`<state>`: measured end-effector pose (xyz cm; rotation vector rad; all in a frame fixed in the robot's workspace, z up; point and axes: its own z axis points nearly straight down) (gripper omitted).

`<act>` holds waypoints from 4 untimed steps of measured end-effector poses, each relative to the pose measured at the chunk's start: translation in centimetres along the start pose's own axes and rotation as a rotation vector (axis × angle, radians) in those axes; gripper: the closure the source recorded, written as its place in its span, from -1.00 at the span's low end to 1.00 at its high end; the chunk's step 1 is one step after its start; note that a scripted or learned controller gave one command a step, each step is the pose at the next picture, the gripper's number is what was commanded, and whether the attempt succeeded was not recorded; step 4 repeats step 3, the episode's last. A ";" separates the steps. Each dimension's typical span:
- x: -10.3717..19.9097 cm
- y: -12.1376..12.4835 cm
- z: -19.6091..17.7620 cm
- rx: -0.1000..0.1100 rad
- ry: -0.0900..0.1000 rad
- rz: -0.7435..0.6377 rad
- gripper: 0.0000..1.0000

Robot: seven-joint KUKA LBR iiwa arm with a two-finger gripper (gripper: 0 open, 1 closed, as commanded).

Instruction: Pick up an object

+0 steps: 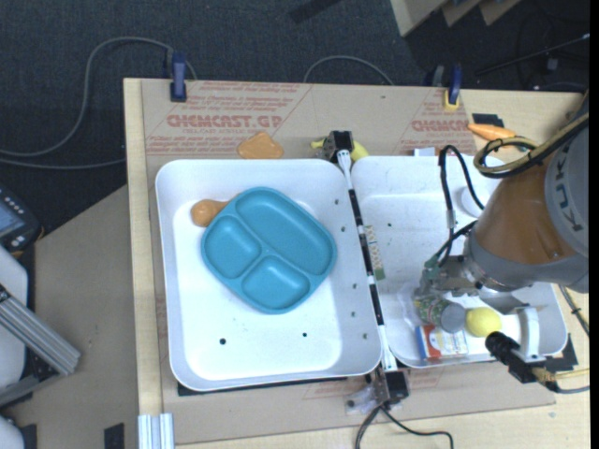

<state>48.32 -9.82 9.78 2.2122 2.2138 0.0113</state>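
Observation:
My gripper (pixel 432 296) is low in the right bin (pixel 402 213), near its front, at the end of the grey and orange arm (pixel 524 227). Just right of and below it lie a yellow ball (pixel 483 322) and a small grey round piece (pixel 453 318). A flat red, white and blue packet (pixel 442 345) rests against the bin's front wall, below the gripper. Nothing shows between the gripper's tips. In the left bin (pixel 187 279) a blue divided plate (pixel 269 248) lies tilted, with an orange lump (pixel 203 212) poking out at its left edge.
An orange scrap (pixel 259 145) lies on the bench behind the left bin. Another orange piece (pixel 491 131) sits on the bench at the back right. Blue clamps (pixel 177 75) hold the board's rear edge. The arm covers the right bin's right half.

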 end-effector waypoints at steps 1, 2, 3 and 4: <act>0.0 -0.2 0.1 0.006 0.002 0.000 -1.00; -2.4 -0.4 1.3 0.013 0.003 0.003 -1.00; -2.3 0.0 0.0 -0.001 0.000 0.000 1.00; -2.3 0.0 0.0 -0.001 0.000 0.000 1.00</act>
